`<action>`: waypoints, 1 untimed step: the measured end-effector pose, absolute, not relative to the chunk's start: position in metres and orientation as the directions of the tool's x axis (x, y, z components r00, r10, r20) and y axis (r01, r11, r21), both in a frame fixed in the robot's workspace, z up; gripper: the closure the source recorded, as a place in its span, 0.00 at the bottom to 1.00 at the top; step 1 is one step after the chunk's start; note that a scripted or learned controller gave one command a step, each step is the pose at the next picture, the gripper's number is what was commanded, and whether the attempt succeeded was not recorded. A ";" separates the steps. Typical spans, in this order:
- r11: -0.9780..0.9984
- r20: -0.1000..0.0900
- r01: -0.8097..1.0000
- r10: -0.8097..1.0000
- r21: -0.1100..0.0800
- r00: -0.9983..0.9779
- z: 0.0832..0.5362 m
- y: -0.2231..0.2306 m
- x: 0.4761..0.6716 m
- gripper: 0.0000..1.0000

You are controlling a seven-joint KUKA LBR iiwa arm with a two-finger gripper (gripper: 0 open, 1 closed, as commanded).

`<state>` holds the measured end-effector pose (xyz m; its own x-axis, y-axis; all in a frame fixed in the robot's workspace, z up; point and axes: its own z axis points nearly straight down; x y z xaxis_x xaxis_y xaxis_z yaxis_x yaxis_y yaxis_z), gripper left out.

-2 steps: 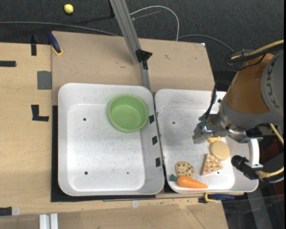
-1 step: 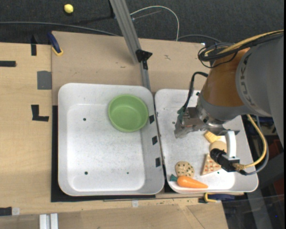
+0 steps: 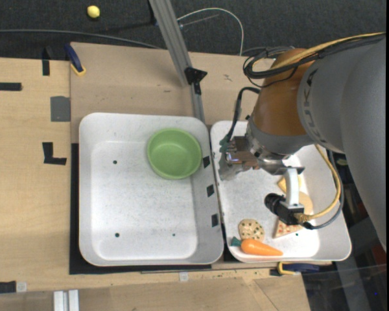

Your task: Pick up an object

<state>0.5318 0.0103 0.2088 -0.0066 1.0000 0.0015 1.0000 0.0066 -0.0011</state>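
The hand (image 3: 236, 162), a compact metal assembly below the orange wrist band, sits low over the upper left area of the right shallow white plastic bin (image 3: 334, 248). Whether its fingers are spread or closed cannot be determined, and no item is visible between them. Near the front wall of the same bin lie a tapered orange plastic carrot (image 3: 260, 247), a round speckled tan cookie (image 3: 249, 228) and a triangular pizza slice (image 3: 288, 230). The left speckled white bin (image 3: 117, 199) contains a smooth round green bowl (image 3: 174, 153), upright. Both bins rest on the pale wooden tabletop (image 3: 26, 193).
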 end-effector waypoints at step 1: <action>0.007 0.002 1.000 1.000 -0.001 -0.007 0.206 0.061 0.556 1.00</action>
